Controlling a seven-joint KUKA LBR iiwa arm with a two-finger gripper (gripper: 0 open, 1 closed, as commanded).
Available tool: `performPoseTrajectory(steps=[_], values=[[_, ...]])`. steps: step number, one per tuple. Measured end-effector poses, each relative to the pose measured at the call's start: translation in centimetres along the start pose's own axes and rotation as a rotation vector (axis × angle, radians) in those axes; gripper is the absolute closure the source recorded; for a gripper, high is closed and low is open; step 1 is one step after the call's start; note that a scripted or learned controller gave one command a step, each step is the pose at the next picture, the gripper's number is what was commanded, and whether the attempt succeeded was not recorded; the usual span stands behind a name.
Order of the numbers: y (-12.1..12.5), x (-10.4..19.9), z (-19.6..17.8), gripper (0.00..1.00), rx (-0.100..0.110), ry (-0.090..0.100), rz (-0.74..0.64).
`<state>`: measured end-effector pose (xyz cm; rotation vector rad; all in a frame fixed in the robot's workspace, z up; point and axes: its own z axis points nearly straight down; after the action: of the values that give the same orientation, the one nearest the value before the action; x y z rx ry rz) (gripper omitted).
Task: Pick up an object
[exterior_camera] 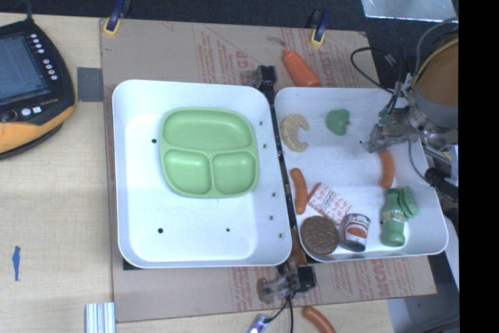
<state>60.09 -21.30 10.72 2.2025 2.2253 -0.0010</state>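
You have the gripper [387,133] hanging over the right bin [355,156], near its far right side, with the grey arm [437,86] and its orange band coming in from the right edge. How its jaws stand you cannot tell from this slant — the tips blur into a dark tangle. Just below the tips lies an orange carrot-like piece [387,168], nothing visibly clamped on it. Elsewhere in that bin you can see a green lump [337,122] near the far wall, a pale croissant shape [295,132] beside the left wall, an orange sausage [299,190], a red-and-white packet [329,203], a brown disc [318,235], a small can [356,231] and a green bottle-like toy [397,216] in the near right corner. The left bin [140,222] holds a green divided plate [209,151] — lying flat, well apart from the gripper.
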Motion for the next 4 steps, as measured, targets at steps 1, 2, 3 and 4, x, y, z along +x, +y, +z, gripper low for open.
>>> performPoseTrajectory(steps=[1,2,3,4], values=[[0.0,0.0,0.0,0.0,0.001,-0.001,-0.001],[-1.7,0.2,1.5,0.0,0.012,0.007,0.004],[-1.7,0.1,0.5,1.0,0.012,0.006,0.0],[3.1,6.2,-0.6,1.0,0.011,0.007,0.004]])
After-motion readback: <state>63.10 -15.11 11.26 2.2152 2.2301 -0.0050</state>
